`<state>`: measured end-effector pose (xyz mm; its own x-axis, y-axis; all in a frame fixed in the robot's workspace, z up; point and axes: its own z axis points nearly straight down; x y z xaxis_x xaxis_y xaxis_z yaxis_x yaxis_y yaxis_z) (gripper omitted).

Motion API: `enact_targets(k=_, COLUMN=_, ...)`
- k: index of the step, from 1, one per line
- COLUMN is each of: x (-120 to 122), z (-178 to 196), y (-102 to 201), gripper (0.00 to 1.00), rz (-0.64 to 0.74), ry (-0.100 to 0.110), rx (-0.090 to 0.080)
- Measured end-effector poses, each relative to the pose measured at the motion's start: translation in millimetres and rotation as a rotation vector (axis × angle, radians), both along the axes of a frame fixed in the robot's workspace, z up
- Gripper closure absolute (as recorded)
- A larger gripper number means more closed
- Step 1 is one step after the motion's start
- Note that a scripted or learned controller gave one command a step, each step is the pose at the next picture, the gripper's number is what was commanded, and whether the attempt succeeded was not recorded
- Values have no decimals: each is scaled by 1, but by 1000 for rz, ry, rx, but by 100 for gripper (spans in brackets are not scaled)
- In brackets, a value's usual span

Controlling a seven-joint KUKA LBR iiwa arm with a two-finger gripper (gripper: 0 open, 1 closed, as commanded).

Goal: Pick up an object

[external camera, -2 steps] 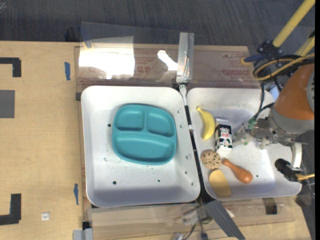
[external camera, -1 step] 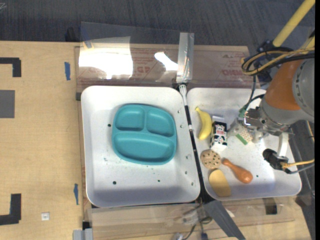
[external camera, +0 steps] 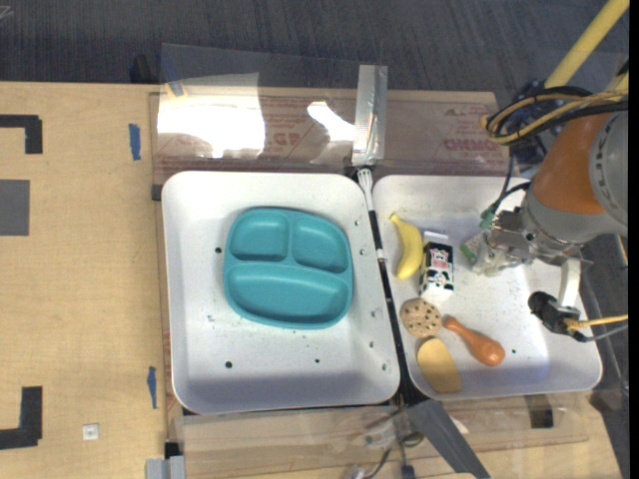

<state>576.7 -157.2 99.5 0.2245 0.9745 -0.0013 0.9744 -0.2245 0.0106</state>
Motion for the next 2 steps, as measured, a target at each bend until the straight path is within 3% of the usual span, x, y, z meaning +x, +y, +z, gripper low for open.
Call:
enact_targets(k=1, x=-1, z=-1, y=0, gripper=0, rz=0, ry=2, rx=0)
enact_targets(k=2, x=-1, z=-1, y=0, gripper=0, rz=0, ry=2, rx=0)
